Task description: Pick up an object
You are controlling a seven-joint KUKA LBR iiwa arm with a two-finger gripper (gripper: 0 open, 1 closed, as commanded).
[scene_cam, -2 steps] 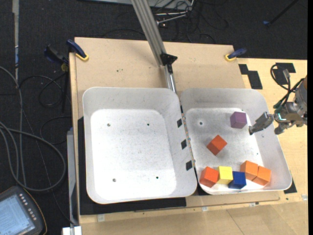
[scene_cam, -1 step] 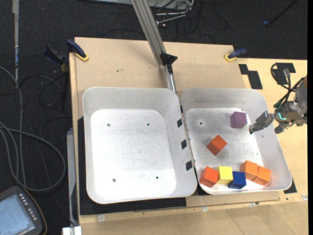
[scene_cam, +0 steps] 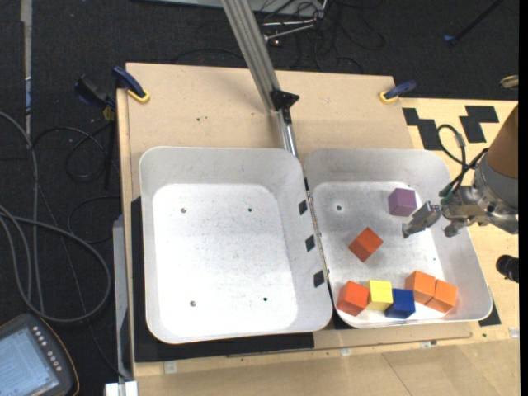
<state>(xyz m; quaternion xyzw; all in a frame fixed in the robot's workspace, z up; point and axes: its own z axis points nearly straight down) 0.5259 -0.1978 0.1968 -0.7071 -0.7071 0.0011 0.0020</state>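
We start with the pale wooden worktop (scene_cam: 214, 106), which carries two shallow white plastic bins side by side. The left bin (scene_cam: 219, 238) has only its speckled floor to show us; the right bin (scene_cam: 363, 196) holds every loose object we can count.

The grey arm with the orange band (scene_cam: 503, 159) reaches in from the right, and its gripper (scene_cam: 429, 219) hangs above the right bin's far side, just beside a purple cube (scene_cam: 402, 201). We judge the fingers (scene_cam: 421, 220) to be spread apart and grasping nothing, since no object sits between them.

So the task is, in our reading, barely begun: nothing is lifted, and choosing a block, descending and closing on it all remain.

Counting the blocks, we find seven cubes in all. There are four orange ones: a lone orange cube (scene_cam: 365, 243) in the middle of the bin, one at the near-left corner (scene_cam: 355, 297), and a pair touching each other near the right wall (scene_cam: 432, 290). One yellow cube (scene_cam: 380, 292) and one blue cube (scene_cam: 402, 303) sit between these along the near edge, and the purple cube makes the seventh.
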